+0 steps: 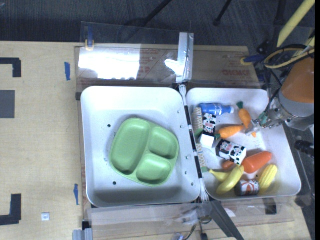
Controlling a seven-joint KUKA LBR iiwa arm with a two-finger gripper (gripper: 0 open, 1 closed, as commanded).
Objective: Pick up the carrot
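While the arm leans in over the right bin's (295,184) right rim, the clutter sits packed inside it. Nearest the front edge lies a small can (248,187), flanked by a smooth yellow banana (229,180) and a bumpy yellow corn cob (268,176). Just behind, the biggest carrot (257,160), glossy orange and tapered, lies nearly crosswise, fat end toward the right rim, tip slanting toward the bin's front-left. Beside it is a black-and-white carton (231,152). Further back, a second orange piece (231,131) lies crosswise, and a third, smaller one (244,116) with a green top points toward the far edge. A blue bottle (214,109) rests at the back. The pincer (260,124) hovers by the middle orange piece's right end, perhaps touching it; how wide it stands I cannot tell, and no grip is visible. In the left bin (95,134) a matte green sectioned plate (144,150) lies flat.
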